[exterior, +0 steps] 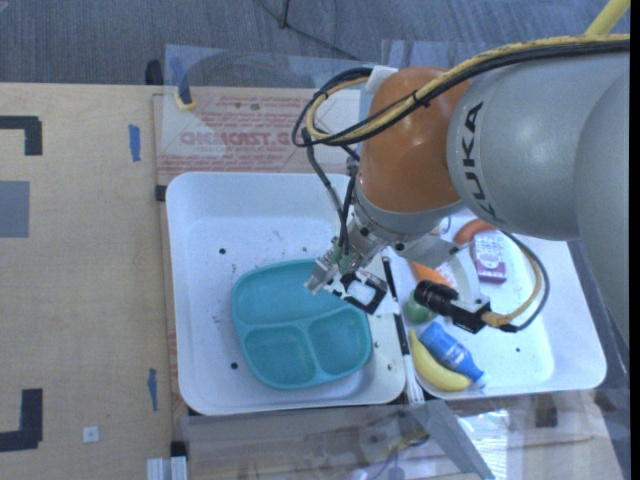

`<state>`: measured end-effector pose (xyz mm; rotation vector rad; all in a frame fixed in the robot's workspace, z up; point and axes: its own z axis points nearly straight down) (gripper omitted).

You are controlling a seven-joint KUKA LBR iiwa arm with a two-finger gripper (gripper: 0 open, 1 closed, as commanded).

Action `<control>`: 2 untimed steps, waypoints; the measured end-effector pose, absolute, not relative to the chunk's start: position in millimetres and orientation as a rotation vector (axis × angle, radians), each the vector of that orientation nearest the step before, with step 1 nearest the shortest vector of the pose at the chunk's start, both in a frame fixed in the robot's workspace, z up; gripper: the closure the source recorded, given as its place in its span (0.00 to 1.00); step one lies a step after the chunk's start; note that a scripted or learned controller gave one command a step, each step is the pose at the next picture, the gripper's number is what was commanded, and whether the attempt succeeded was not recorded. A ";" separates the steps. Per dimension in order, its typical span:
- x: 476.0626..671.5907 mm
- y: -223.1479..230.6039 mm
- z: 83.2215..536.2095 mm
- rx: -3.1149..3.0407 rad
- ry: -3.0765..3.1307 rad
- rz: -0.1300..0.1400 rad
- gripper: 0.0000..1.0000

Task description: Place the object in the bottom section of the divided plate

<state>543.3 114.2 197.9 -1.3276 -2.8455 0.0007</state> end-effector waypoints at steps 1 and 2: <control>543.5 113.5 198.1 -1.329 -2.845 0.000 0.00; 555.0 148.1 271.6 -1.339 -2.844 0.000 0.00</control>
